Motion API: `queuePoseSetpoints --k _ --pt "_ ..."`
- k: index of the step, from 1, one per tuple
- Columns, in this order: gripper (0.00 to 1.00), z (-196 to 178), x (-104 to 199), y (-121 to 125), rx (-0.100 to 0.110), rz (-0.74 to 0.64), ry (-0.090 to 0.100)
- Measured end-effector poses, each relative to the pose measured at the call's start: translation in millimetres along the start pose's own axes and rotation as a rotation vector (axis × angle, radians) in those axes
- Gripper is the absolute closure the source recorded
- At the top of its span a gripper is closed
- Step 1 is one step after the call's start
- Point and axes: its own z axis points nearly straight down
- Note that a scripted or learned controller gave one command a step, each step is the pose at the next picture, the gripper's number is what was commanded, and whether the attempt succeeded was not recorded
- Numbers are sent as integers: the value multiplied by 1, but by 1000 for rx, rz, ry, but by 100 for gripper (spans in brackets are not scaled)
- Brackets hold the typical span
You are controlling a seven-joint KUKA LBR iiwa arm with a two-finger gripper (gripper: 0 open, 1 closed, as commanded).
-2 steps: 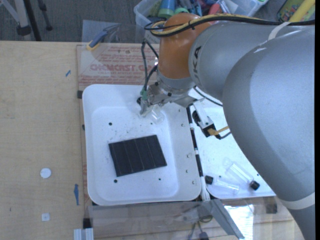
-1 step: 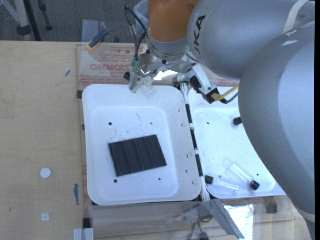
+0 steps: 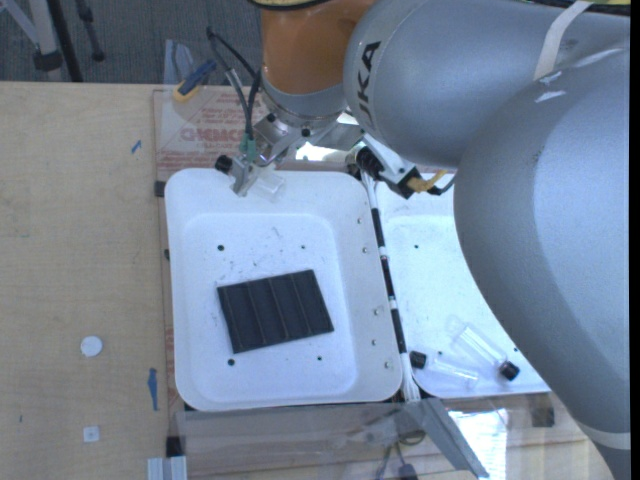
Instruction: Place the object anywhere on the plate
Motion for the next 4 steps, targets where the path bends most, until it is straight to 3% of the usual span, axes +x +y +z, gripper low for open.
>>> queuePoseSetpoints --k 1,2,3,4 --pt "100 -74 6 2 -3 -169 -2" --pt "100 -24 13 2 3 -339 3" --pt "100 0 21 1 0 -834 3" --pt "100 -83 14 9 -5 -998 -3"
